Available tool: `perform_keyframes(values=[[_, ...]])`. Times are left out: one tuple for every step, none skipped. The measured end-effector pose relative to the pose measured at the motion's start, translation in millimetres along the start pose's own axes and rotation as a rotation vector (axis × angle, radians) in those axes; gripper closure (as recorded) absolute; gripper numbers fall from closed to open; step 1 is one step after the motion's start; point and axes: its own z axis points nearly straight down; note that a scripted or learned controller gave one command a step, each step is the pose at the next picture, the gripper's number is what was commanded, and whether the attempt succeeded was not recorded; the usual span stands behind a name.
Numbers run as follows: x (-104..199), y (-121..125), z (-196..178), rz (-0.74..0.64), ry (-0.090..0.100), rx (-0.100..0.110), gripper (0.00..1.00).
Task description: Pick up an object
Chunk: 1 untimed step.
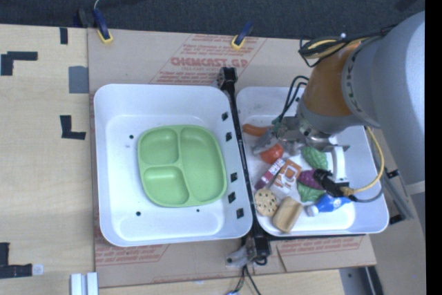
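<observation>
The right bin [359, 221] holds a heap of small toy items: an orange carrot-like piece [254, 128], a red piece [272, 153], a white and red packet [283, 173], a round cookie [264, 202], a tan bread piece [287, 214], a green leafy piece [317, 157], a purple piece [310, 179] and a blue and white piece [326, 205]. My gripper [284, 134] is low over the bin's upper left part, just above the red piece and next to the orange one. The wrist hides most of it.
The left bin [114, 107] holds a light green divided plate [182, 165]. A black clamp bar [236, 141] runs between the two bins. Cables loop around the wrist, with a yellow one [376, 173] over the right bin's right side.
</observation>
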Motion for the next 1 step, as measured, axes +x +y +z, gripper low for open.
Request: perform_keyframes(values=[[-0.2,0.1,-9.7,0.0,0.0,0.001,1.0]])
